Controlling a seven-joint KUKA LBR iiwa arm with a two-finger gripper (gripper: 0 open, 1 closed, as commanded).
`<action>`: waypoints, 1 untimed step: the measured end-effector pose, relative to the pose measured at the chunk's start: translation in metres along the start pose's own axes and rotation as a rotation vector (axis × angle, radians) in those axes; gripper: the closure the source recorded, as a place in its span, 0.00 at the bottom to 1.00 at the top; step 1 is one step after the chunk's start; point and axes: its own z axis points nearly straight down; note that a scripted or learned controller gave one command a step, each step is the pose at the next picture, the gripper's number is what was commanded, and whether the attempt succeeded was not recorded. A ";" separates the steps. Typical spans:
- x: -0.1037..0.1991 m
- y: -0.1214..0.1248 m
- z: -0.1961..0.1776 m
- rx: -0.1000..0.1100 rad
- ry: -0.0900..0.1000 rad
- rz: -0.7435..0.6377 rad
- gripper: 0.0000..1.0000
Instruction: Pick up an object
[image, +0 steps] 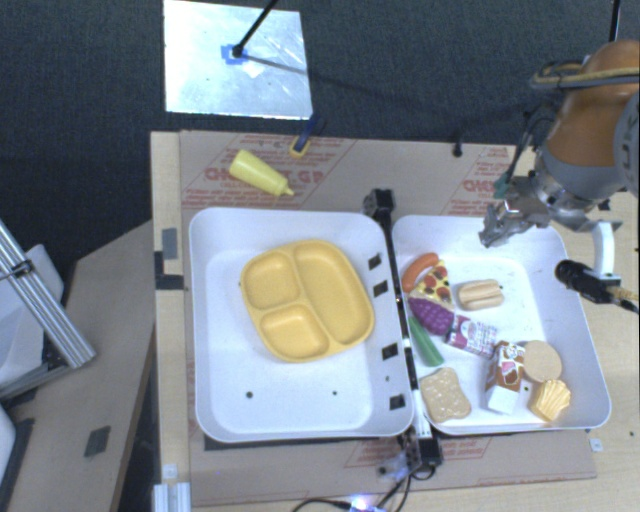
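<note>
A dark carpeted floor (80, 130) surrounds the counter (120, 300), on which a brown cardboard sheet (400, 165) lies under two shallow white bins set side by side; a shiny square plate (237, 60) lies on the floor beyond the counter, and a yellow squeeze bottle (258, 172) rests tilted on the cardboard just behind the left bin (220, 400). In that left bin sits a yellow divided tray (305, 298) with three compartments, turned at a slant. The right bin (580, 350) holds a scatter of toy food: a hot dog (420, 268) at the near-left, a pizza slice (435, 287) touching it, a small bun sausage (480, 294) just to the right, a purple wrapped bar (452, 324) lying slantwise in the middle with a green pod (424, 342) beside it; nearer the front edge lie a piece of toast (445, 394), a small carton (506, 378), a round cookie (542, 360) and a yellow shell-shaped piece (550, 400), the last three close together. The grey arm (590, 120) with its orange band reaches in from the right; the claw (497, 232) hangs over the far rim of the right bin, behind the food and apart from all of it; nothing shows between its fingers, and whether they are spread or closed I cannot tell.
</note>
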 end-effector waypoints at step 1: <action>0.019 -0.039 0.008 0.009 0.001 0.003 1.00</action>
